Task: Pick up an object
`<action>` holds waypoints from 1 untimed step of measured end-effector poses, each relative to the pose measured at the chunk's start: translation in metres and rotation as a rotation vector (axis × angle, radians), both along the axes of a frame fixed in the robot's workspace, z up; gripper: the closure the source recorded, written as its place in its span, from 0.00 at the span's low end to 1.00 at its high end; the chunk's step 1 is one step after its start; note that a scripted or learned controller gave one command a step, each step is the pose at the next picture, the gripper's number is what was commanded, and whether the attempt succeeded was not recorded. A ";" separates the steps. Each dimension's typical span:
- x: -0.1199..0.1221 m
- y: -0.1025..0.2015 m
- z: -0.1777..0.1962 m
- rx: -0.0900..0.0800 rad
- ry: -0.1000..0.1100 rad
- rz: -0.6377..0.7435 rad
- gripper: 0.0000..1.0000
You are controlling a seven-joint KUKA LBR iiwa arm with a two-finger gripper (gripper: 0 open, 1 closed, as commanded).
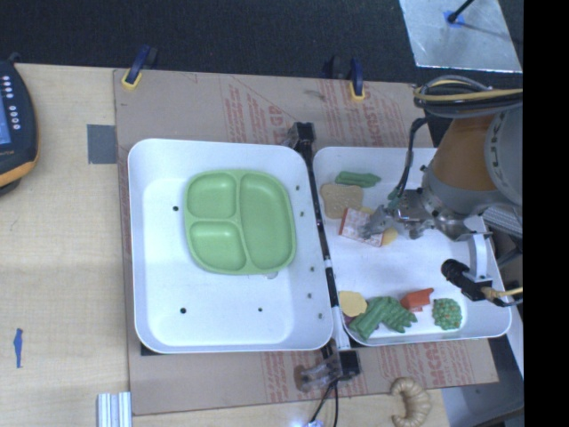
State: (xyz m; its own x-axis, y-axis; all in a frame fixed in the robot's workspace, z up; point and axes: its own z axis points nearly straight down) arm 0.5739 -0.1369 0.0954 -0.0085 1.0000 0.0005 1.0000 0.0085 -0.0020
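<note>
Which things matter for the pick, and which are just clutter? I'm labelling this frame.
Job: two-finger gripper; small red-and-white packet; tan bread slice; green bean pods; right white bin.

Lying about: green divided plate; left white bin; blue clamp.

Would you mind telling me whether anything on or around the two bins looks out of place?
One thing stands out: a curled tan ridged object lies outside both bins on the brown board near the bottom edge, below the right white bin, while the other small items sit inside that bin.
</note>
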 end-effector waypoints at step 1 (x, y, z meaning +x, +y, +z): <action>0.001 0.000 0.013 0.001 -0.004 0.000 1.00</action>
State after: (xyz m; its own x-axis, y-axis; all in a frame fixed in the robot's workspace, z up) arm 0.5750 -0.1371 0.1080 -0.0087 1.0000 0.0012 1.0000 0.0087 0.0023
